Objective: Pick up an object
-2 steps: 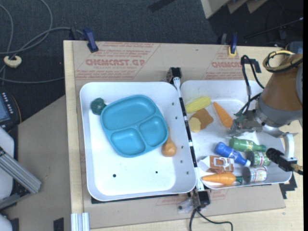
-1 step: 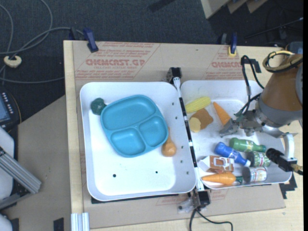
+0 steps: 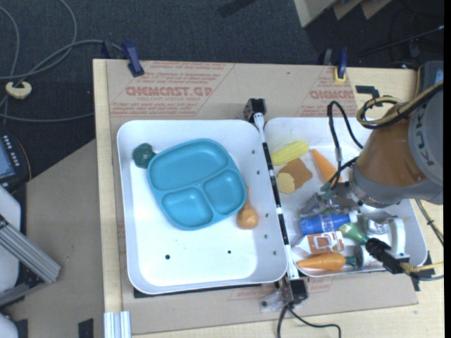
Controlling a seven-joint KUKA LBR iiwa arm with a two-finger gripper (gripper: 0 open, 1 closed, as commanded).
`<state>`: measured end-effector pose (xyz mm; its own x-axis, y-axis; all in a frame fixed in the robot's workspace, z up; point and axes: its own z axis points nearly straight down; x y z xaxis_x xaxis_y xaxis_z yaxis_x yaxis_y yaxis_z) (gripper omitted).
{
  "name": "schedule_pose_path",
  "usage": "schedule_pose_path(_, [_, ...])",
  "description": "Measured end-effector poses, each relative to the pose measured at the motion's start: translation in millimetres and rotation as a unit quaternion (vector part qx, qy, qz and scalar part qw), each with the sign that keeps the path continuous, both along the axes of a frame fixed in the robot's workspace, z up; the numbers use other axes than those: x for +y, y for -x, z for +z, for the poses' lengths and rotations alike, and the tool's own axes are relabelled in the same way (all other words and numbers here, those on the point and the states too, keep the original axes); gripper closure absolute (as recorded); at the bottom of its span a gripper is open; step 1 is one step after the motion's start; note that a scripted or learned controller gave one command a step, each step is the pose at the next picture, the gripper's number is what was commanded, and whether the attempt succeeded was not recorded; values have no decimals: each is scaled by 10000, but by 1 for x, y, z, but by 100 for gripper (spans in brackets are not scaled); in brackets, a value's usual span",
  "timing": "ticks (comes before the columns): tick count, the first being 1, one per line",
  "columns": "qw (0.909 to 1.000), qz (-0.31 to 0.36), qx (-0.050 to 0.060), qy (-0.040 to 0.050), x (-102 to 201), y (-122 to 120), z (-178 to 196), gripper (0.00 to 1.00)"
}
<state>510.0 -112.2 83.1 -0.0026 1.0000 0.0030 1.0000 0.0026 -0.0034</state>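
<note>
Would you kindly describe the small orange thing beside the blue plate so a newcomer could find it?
Start at the left bin, which holds a blue divided plate. By the plate's lower right corner lies a small orange fruit. It is the left bin's one orange item; the dark green ball sits by the plate's opposite corner.

A blue divided plate (image 3: 195, 183) lies tilted across the middle of the left white bin (image 3: 197, 266), a dark green ball (image 3: 143, 155) touching its upper-left edge and an orange round piece (image 3: 247, 217) just beside its lower-right corner. The right white bin (image 3: 417, 239) adjoins it on the surface (image 3: 176, 83), printed brown board clamped by blue clips (image 3: 131, 58) at its far edge. Cables (image 3: 42, 20) trail over dark carpet beyond.
</note>
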Motion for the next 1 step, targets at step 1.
schedule_pose_path(1, [10000,5,-53,27,-9,-83,2,0])
